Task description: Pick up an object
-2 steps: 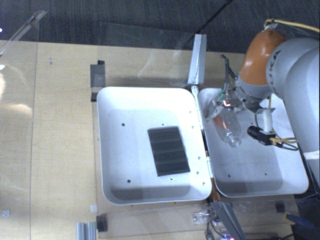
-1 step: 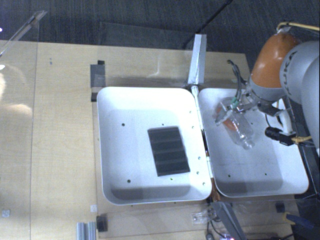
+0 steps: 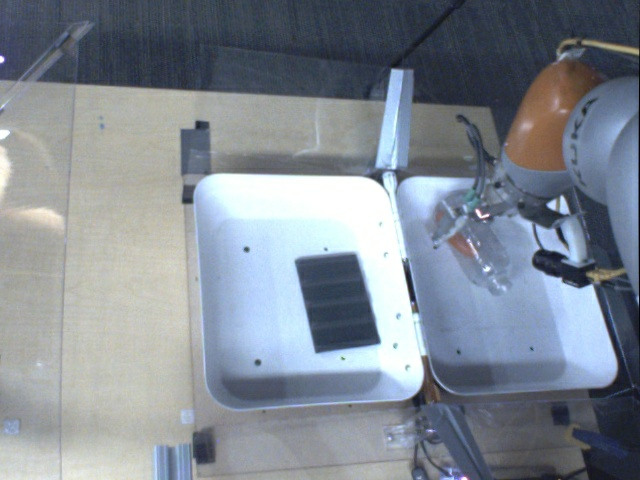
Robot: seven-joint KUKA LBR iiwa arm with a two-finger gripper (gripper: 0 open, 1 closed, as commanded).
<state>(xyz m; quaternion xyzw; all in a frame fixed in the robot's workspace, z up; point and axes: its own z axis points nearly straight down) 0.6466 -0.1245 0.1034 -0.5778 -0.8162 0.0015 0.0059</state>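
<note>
I see the gripper (image 3: pixel 462 220) low over the right bin (image 3: pixel 560 358), can't tell its jaw state, with a clear plastic object (image 3: pixel 490 263) just below-right of it and a dark ribbed pad (image 3: pixel 338 302) far left in the left bin (image 3: pixel 230 268).

Flat dark grey rectangular ribbed pad (image 3: pixel 338 302), lying flat and slightly askew on the floor of the left bin, well apart from the jaws. Clear plastic bottle-like object (image 3: pixel 484 258) with an orange part, lying tilted directly beneath the jaws.
</note>
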